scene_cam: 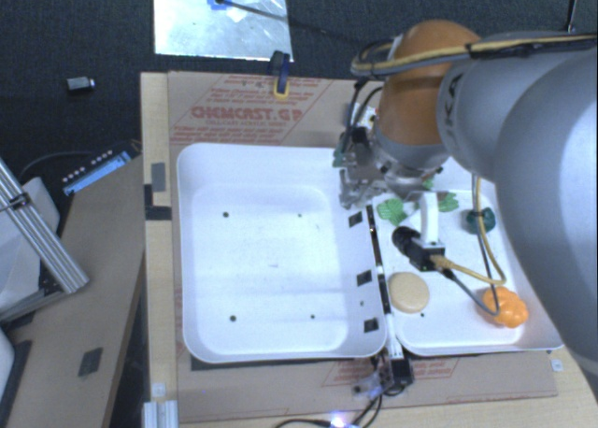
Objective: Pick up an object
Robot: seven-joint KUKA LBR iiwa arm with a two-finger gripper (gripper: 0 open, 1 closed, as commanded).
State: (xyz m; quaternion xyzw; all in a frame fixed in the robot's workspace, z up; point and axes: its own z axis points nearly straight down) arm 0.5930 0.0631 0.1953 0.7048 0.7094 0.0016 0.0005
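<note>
Two-finger gripper (358, 194) low over right white bin (448, 333) edge; claw state: can't tell. Risk: strikes centre divider, misses green plastic piece (392, 208).

Dark carpet floor (75, 15) w/ shiny metal sheet (222, 4) at top. Cardboard-topped bench (243, 104); aluminium rail (37, 235) on the left.
</note>
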